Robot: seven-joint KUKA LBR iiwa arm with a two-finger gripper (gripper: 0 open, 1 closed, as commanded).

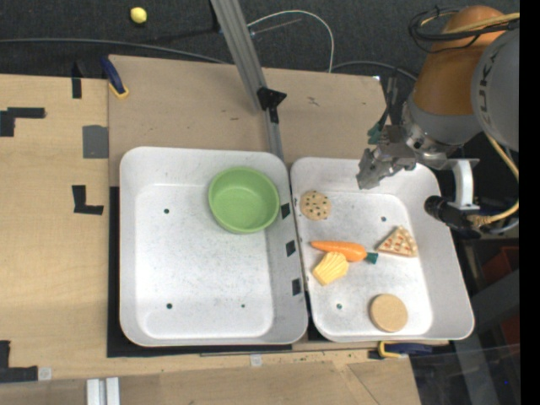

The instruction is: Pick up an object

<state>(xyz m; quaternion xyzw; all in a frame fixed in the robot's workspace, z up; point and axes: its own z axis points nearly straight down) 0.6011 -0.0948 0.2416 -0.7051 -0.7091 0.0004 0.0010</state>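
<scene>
Claw (369, 178) hovers over right bin's (447, 306) speckled white floor.

A brown plywood board (194, 99) lies beneath the pincer (374, 174) and spreads to its left. Much further left of the pincer is a paler wooden bench top (51, 226) with short strips of black tape (83, 199). Behind the pincer, toward the top of the view, is a dark grey floor (67, 7), perhaps carpet. On it, well to the pincer's upper left, rests a small yellow ball (138, 14). A slanted grey metal pole (236, 32) crosses between ball and pincer. A blue clamp (116, 78) sits at the board's far left corner.
</scene>
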